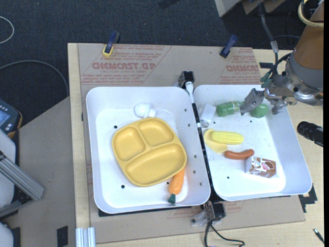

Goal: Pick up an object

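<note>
Bench top: brown protective-paper board (154, 60), red "CHEMCAST GP" print repeated across it. Two clamps on its far edge: blue-and-yellow clamp (109, 44) to the left, blue clamp (228, 46) to the right.

Two shallow white bins side by side, touching along the middle: left bin (92, 138), right bin (293, 153). Black clip (186, 78) at the far end of the seam; a second fitting (213, 210) at the near end, possibly another clip, too blurred to tell. Dark cable (216, 235) trails from it toward the near edge.

Dark carpet (77, 9) around the bench. Thin pale cable (31, 63) loops over it at left. Aluminium profile bar (20, 176) lies aslant near the left edge.
</note>
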Robot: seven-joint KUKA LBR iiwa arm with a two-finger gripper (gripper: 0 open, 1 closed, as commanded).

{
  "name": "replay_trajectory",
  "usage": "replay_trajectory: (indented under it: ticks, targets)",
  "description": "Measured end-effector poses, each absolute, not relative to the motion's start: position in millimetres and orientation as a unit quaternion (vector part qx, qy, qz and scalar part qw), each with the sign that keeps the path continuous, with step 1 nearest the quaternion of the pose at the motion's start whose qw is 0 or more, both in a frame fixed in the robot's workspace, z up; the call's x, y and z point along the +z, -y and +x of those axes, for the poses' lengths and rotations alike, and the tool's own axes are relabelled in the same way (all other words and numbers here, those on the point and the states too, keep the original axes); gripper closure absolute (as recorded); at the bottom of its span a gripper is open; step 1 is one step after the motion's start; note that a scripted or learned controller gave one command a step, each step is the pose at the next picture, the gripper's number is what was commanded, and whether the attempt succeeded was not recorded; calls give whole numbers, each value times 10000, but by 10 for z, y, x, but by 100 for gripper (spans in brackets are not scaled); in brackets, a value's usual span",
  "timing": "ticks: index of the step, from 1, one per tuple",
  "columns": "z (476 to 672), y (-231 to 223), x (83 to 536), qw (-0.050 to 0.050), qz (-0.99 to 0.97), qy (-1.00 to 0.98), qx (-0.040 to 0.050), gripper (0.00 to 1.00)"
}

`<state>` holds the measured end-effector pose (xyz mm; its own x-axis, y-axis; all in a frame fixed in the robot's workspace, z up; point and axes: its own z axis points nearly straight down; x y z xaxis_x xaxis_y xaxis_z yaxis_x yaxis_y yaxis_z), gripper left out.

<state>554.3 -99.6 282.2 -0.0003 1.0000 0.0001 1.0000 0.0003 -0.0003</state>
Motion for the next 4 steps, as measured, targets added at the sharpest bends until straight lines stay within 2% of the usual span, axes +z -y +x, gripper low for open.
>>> replay_trajectory:
  ticks: [1,2,3,4]
  targets:
    - [5258,564,3957,-50,-7050,7092,-51,0]
    - [5266,585,3992,-24,-7065,7077,-16,100]
    - [4906,618,4392,-25,-7068,7074,-21,100]
    - [5162,305,3873,23,-7059,7083,17,100]
